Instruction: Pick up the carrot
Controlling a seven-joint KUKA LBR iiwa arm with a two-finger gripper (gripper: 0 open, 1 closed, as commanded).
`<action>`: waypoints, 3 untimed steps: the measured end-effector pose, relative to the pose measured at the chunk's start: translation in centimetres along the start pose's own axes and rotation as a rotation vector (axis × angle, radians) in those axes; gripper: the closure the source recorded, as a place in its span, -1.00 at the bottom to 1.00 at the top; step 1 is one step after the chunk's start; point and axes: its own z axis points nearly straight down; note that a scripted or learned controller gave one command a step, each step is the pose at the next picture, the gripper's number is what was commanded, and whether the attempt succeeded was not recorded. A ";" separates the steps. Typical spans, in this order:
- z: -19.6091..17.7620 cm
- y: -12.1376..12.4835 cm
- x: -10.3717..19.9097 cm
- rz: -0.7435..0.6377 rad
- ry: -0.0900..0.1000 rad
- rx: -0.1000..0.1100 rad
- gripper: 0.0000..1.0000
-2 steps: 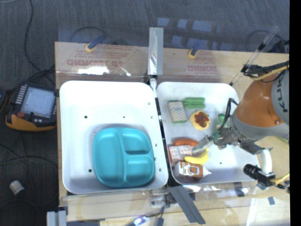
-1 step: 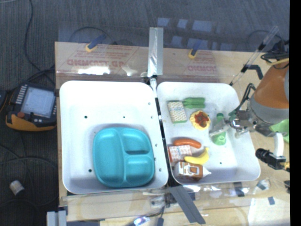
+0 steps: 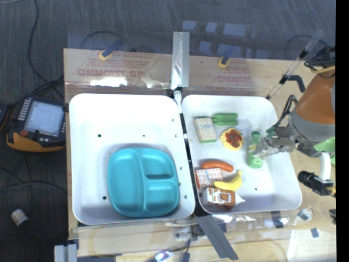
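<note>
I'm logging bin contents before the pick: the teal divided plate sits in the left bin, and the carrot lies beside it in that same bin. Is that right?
Not quite. The camera view shows the teal divided plate in the left bin, as you say, but the carrot lies in the right bin, among the other toy foods near the banana.

The carrot [image 3: 217, 166] is a smooth orange-red piece, long and slightly curved, lying flat in the right-hand white bin [image 3: 283, 192]. It sits toward that bin's 8 o'clock region, its length running roughly from 9 to 3 o'clock (the right end tilts a touch lower), ungrasped and resting on the floor.
</note>
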 end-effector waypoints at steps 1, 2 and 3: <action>-0.7 -2.4 0.8 -0.001 -0.002 -0.001 1.00; -0.7 -2.4 0.9 -0.002 -0.001 -0.001 -1.00; 3.4 -4.6 5.0 -0.242 0.002 -0.001 -1.00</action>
